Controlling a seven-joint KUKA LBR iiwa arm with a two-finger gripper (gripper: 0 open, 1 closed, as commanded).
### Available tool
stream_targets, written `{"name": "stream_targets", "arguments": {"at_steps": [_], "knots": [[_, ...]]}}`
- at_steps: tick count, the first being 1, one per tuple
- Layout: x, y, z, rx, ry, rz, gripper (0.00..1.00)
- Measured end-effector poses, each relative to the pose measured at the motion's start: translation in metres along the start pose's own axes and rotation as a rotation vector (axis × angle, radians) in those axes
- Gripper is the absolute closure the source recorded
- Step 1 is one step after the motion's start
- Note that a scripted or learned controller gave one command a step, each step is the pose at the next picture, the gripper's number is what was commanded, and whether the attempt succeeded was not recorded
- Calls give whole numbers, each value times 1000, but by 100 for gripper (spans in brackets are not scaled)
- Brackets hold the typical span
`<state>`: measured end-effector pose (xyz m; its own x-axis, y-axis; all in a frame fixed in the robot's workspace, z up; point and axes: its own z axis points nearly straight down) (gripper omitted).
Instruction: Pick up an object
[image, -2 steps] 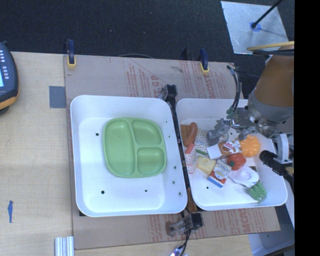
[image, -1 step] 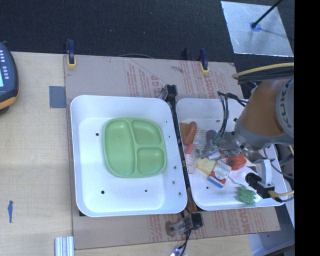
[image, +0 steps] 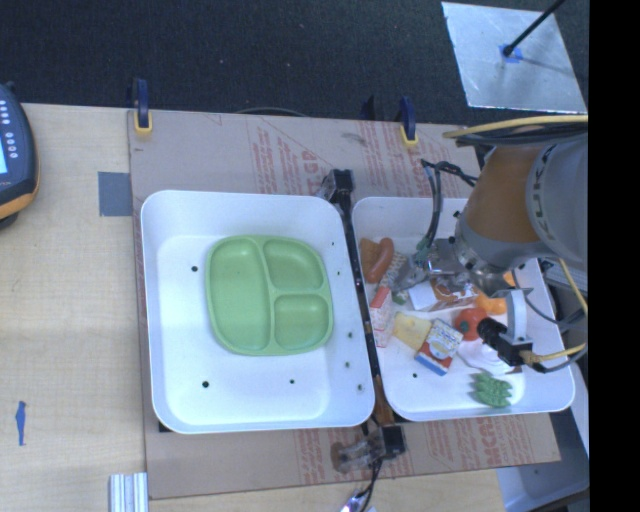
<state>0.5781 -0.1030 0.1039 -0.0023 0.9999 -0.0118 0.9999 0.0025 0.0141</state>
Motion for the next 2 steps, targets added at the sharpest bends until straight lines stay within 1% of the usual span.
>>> {"name": "stream_targets", "arguments": {"at_steps": [1, 2], "knots": [[-1, 4, -14, -17, -3, -2, 100], [0, 2, -12, -12, -2, -3, 0]]}}
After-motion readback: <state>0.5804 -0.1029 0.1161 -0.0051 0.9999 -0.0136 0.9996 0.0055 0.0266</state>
